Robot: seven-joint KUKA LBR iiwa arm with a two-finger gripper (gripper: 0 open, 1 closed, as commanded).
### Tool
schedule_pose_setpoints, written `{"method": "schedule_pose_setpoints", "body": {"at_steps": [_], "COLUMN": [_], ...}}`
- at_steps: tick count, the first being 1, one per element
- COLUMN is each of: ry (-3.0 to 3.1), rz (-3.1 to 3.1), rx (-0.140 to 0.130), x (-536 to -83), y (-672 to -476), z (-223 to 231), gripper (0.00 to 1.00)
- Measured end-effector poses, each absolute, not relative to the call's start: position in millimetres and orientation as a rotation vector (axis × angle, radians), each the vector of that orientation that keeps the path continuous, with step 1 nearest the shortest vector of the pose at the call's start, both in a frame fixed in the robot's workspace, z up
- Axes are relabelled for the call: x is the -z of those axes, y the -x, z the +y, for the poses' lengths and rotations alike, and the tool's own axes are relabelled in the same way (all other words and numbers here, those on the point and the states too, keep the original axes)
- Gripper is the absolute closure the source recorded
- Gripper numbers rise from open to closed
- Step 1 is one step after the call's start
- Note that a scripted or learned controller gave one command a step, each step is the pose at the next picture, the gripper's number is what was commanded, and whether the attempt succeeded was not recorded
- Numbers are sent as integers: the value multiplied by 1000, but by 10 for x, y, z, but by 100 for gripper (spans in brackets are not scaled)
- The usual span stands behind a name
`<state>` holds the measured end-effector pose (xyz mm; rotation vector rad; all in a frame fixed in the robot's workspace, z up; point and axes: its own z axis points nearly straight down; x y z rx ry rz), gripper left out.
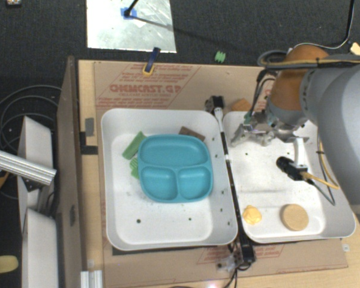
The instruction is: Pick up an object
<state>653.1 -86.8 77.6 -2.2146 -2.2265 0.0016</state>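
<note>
Right bin's [264,179] far left corner has the tool [252,132], open or closed unclear; a disc [295,216] lies by its near edge.

We see a broad, smooth grey arm [345,101], rounded like a drum, with a glossy orange band [288,89] above the wrist. A thin dark cable [270,57] loops beside that band. The end effector [252,131] looks to us like a cluster of silvery metal parts.

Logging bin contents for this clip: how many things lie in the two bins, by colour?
Blue: 1, divided plate
Green: 1, piece partly under the plate
Brown: 1, block
Yellow: 1, lump
Tan: 1, disc
Total: 5
</note>
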Motion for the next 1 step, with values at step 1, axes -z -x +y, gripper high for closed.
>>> {"method": "schedule_pose_setpoints", "body": {"at_steps": [1], "ry": [2222], "rz": [-2226], "rx": [5], "x": [-857], "y": [-6700], "z": [-1045], "gripper": [0]}}
